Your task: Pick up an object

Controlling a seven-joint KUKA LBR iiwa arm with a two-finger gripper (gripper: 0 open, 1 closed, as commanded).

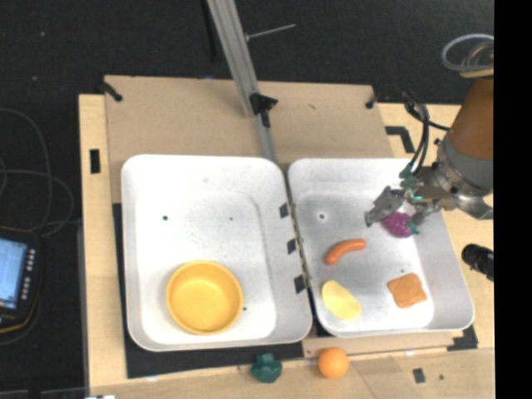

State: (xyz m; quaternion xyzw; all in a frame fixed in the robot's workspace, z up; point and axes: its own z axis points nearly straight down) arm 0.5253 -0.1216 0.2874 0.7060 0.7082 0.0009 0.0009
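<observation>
An orange ball [332, 362] and a small dark green object [266, 368] are lying on the bench's front edge, nearest the camera, just outside the bins. Two white bins are sitting side by side on the wooden bench [166, 115]. The left bin [199, 189] is holding one thing, a yellow bowl [204, 297] resting upright in its front part. The right bin [332, 189] is holding four things: one orange sausage-shaped piece [344, 251] near the middle, one pale yellow piece [340, 299] at the front, one brown square piece [406, 290] at the front right, and one purple object [401, 225] toward the right side.

The bench is standing on a black floor, with a metal pole [235, 52] slanting in from the top and a screen device [15, 273] sitting at the far left with cables.

The gripper [401, 209] is hanging directly over the purple object, which is looking small, rounded and partly hidden by the fingers. Whether the fingers are apart or closed on it, I cannot tell. The arm's orange band [475, 127] is showing at the right.
</observation>
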